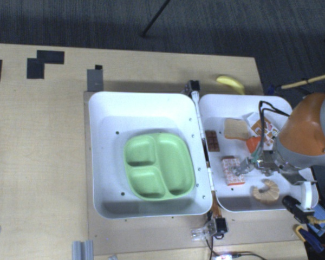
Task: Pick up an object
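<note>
My fingers (pixel 244 167) hang low inside the right bin (pixel 271 104), their tips spread a little apart just above a small red-and-white packet (pixel 231 170). Nothing sits between them that I can see, though whether the tips touch the packet I cannot tell.

The right bin holds the clutter: the packet under me, a dark brown bar (pixel 211 140) near the wall shared with the other bin, a tan slab like a slice of bread (pixel 236 129) toward the far side, an orange piece (pixel 253 143) beside my wrist, and a pale curled pastry-like item (pixel 265 191) near the front wall.

The left bin (pixel 105 145) holds 1 thing, a green tray with 3 compartments (pixel 159 165), lying flat near its middle.

On the counter (pixel 38 161) behind the right bin lies a banana (pixel 231 83).
</note>
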